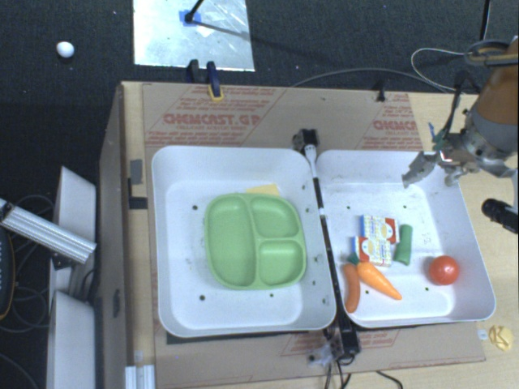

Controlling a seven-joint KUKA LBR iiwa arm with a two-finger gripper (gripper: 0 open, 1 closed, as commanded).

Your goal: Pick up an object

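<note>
1. Objects for picking lie in the right bin (470, 241): two carrots (378, 278) crossed near its front left corner, a small printed carton (377, 239) just behind them, a green cylinder (403, 245) touching the carton's right side, and a red tomato (443, 270) apart to the right.
2. Left bin (174, 217) holds a green divided plate (255, 241), with a yellow flat piece (263, 190) showing past its far edge.
3. Both white bins sit side by side on a brown sheet printed with red lettering (211, 120), which covers the tabletop (503, 298).
4. Tool (434, 167) hangs over the right bin's far right corner, well apart from the objects; its fingers look spread, with nothing between them.
5. Arm (495, 112) reaches in from the right, with cables looping above it.
6. Dark carpet (65, 96) surrounds the tabletop; a shiny metal sheet (195, 23) lies on it behind the bins, and a small white ball (66, 49) rests to the far left.
7. Blue and black clamps (204, 75) grip the sheet's far edge.
8. White framing and a ribbed metal bar (49, 233) stand at the left.
</note>
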